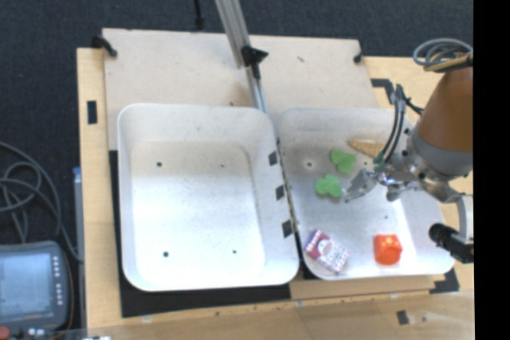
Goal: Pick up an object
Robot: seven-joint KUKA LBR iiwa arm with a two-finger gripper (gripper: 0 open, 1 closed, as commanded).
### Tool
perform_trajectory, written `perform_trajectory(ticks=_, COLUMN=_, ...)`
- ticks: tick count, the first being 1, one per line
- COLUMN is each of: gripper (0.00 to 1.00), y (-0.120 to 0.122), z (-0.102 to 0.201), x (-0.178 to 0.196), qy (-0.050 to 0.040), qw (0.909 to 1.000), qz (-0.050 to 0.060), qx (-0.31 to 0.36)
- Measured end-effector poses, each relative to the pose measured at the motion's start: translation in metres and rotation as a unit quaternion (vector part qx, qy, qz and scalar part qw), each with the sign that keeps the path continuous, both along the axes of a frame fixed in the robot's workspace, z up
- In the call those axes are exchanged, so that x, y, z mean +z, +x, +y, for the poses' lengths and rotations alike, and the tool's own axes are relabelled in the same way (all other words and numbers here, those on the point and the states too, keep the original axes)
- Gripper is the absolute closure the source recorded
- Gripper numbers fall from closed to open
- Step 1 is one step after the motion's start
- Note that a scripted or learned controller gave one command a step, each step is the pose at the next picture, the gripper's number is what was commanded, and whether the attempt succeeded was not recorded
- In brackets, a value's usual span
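The tool (357, 187) is hovering in the right bin (315, 127), just beside 2 green pieces (328, 186); its state cannot be told; nothing is showing in its grip. Risk: descending off-centre is likely nudging a piece aside.

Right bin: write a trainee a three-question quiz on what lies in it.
1. True or false: the orange object lies in the right bin.
2. How many green pieces lie there?
3. Which sits nearest the bin's front edge? A) tan piece B) red-and-white packet C) green pieces

Key: 1 true; 2 two; 3 B. The gripper hovers beside the green pieces.
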State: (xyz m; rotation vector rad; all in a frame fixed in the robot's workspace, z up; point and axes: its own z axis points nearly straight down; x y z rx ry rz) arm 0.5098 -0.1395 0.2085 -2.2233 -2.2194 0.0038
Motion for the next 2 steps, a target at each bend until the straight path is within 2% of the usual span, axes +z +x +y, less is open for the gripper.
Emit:
perform_trajectory(ticks=1, gripper=0.00, y=-0.002, z=-0.007, x=-0.044, qy=0.0001, qw=1.0000, qz=0.000, qx=0.000)
perform_trajectory(ticks=2, gripper=1.00, y=0.001, z=-0.007, x=-0.030, qy=-0.0001, qw=1.0000, qz=-0.005, qx=-0.002)
